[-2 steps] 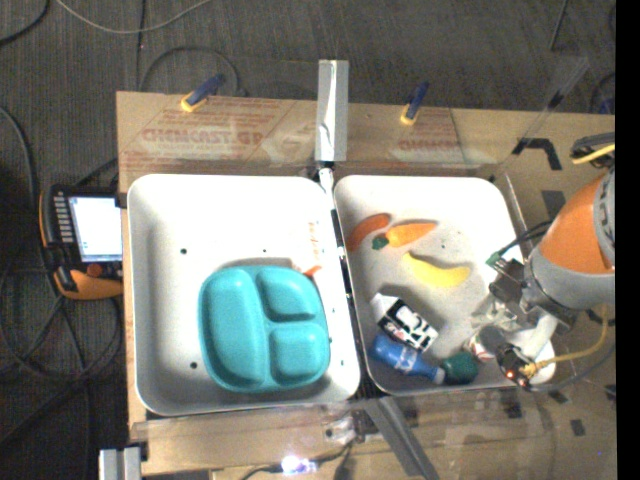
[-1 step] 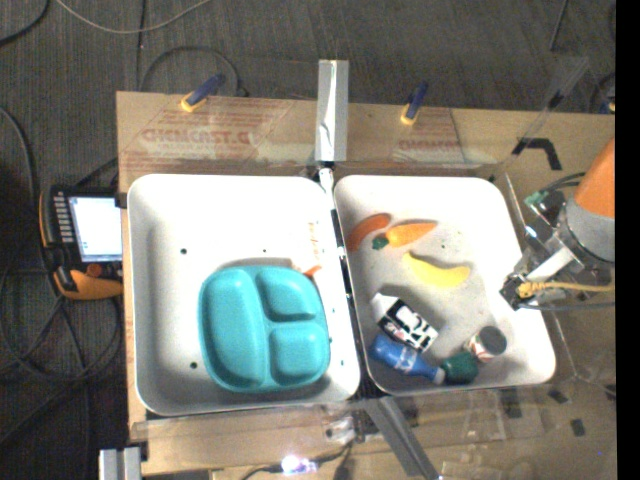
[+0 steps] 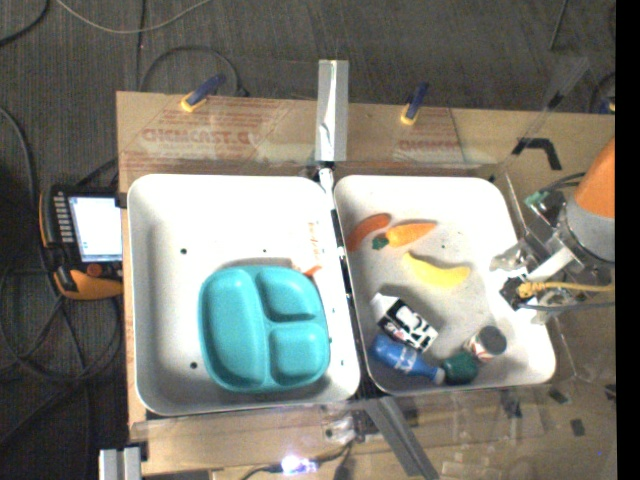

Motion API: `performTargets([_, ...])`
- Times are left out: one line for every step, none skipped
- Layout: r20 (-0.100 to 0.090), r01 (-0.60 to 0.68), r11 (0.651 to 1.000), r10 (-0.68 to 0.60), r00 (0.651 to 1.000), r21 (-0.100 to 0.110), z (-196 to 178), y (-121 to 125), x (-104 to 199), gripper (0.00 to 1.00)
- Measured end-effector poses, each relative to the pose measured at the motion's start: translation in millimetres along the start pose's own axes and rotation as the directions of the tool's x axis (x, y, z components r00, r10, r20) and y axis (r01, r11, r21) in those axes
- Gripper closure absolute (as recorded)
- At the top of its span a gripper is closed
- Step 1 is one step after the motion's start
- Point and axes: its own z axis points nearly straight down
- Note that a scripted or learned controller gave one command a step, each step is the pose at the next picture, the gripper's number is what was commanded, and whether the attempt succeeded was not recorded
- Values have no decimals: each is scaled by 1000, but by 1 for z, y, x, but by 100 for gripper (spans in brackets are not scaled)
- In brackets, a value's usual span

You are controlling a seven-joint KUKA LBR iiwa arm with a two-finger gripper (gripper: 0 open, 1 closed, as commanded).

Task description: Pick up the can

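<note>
One task object: the can (image 3: 488, 343), a small item with a pale round end and a dark side, resting on the floor of the right bin (image 3: 470, 190).
Can position: below the pincer (image 3: 512, 265) in the view and a shade to its left. It is near the pincer but plainly apart from it.
Pincer position: over the right bin's right-hand wall, at the end of the grey arm (image 3: 590, 223).
Pincer state: cannot tell. The working end is too small and cluttered here to judge whether it is apart or together.
Contact: none seen between pincer and can, and nothing is seen held.
Progress: judged to be at the approach stage. The can is neither grasped nor lifted.
Left to do: bring the pincer over the can, lower it, close on the can and raise it out of the bin.
Can axis: the round end faces roughly up toward the camera, so the long axis is judged near vertical with a slight lean. Confidence is low at this size.
Neighbours: a blue bottle (image 3: 402, 356) lies beyond the can on the side away from the pincer, its green end just beside the can. A banana (image 3: 440, 268) lies level with the pincer, to its left.
Risk: the bottle's end crowds one side of the can.
</note>
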Motion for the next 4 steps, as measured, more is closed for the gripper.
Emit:
performTargets([-7, 10, 1000, -10, 1000, 12, 77, 1, -23, 0])
performTargets([2, 12, 1000, -12, 1000, 15, 73, 1, -24, 100])
performTargets([0, -29, 1000, 29, 1000, 0, -42, 33, 23, 100])
performTargets([-15, -83, 997, 83, 996, 2, 104, 19, 3, 100])
